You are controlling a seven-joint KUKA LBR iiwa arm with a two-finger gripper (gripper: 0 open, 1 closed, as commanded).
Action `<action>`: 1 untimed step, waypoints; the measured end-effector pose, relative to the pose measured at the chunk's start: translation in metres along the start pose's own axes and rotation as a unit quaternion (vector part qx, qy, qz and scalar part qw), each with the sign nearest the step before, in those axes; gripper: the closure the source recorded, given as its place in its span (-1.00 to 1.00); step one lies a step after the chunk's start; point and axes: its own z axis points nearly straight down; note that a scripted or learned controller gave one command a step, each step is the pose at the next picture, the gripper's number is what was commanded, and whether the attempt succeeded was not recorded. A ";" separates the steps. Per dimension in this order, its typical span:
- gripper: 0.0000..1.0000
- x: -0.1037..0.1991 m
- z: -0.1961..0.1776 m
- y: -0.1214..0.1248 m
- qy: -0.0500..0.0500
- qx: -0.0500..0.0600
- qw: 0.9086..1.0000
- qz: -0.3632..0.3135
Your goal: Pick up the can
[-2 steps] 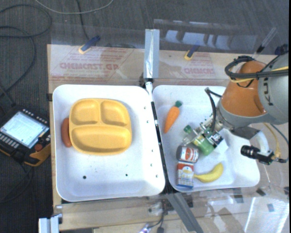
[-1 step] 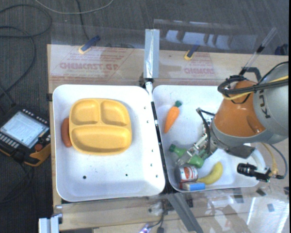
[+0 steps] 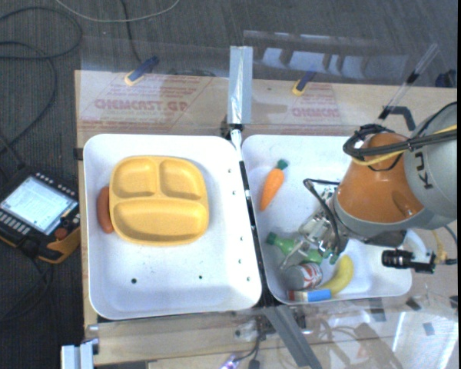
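Two white bins sit side by side on the bench. The left bin (image 3: pixel 115 283) carries a yellow divided plate (image 3: pixel 160 199) toward its far side, with a reddish sausage-like piece (image 3: pixel 104 210) tucked at the plate's left edge. The right bin (image 3: pixel 307 148) has the arm (image 3: pixel 384 187) reaching in over its right half. A toy carrot (image 3: pixel 271 185) lies near that bin's far-left part, well apart from the rest. Down in the near-left corner is a crowded heap: a banana (image 3: pixel 340 275), a green bottle-like piece (image 3: pixel 284 244), a red-and-blue marker (image 3: pixel 311 295) along the near wall, and the can (image 3: pixel 301 273), lying on its side, I judge. The gripper (image 3: pixel 320 238) hangs just above the can's far end; its finger state I cannot tell. The can lies toward the near wall from the fingertips.
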 end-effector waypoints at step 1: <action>-1.00 -0.056 0.003 0.006 0.013 0.008 0.994 0.106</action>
